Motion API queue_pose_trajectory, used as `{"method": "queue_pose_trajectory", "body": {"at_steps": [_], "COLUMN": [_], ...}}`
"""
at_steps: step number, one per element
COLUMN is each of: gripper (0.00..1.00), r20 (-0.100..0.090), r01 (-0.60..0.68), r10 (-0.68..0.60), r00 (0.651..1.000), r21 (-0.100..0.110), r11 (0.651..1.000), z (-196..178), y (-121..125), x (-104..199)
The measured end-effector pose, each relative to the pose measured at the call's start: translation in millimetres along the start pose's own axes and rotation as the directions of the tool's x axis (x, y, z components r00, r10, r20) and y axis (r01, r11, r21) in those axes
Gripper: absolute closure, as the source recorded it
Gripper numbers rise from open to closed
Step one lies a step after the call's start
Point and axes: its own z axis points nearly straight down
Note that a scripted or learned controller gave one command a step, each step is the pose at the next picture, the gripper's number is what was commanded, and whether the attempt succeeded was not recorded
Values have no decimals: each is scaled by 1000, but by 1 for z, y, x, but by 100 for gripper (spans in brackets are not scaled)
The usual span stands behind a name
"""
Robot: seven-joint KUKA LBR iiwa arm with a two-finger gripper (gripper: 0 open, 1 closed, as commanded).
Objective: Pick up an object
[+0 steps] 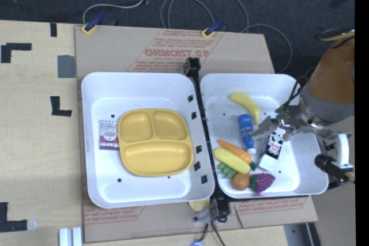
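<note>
Two shallow white bins sit side by side on a cardboard-covered bench, seen from above at a slant. The left bin (pixel 92 124) holds a yellow divided plate (pixel 155 142) and, just beside its left edge, a small card (pixel 108 134). The right bin (pixel 305 181) holds toy food: a banana (pixel 245 105) near the back, a blue bottle (pixel 246 129) in the middle, a corn cob (pixel 231 160) touching a carrot (pixel 235 150), and an orange (pixel 240 181) next to purple grapes (pixel 262 182) at the front. The grey arm (pixel 331 89) reaches in from the right. Its claw (pixel 275 134) hangs low over the right bin, between the bottle and the bin's right wall. A black and white part lies under it; whether the claw is open or closed cannot be told, nor whether it touches anything.
</note>
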Motion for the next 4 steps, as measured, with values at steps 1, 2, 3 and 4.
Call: {"method": "queue_pose_trajectory", "body": {"at_steps": [1, 2, 3, 4], "gripper": [0, 0, 0, 0], "r20": [1, 6, -1, 5], "r01": [2, -1, 1, 1], "r10": [-2, 1, -1, -1], "r00": [1000, 1000, 1000, 1000], "r21": [-2, -16, -4, -15], "r11": [1000, 1000, 1000, 1000], "z": [120, 113, 115, 113], "y": [42, 17, 53, 48], "x": [30, 40, 17, 21]}}
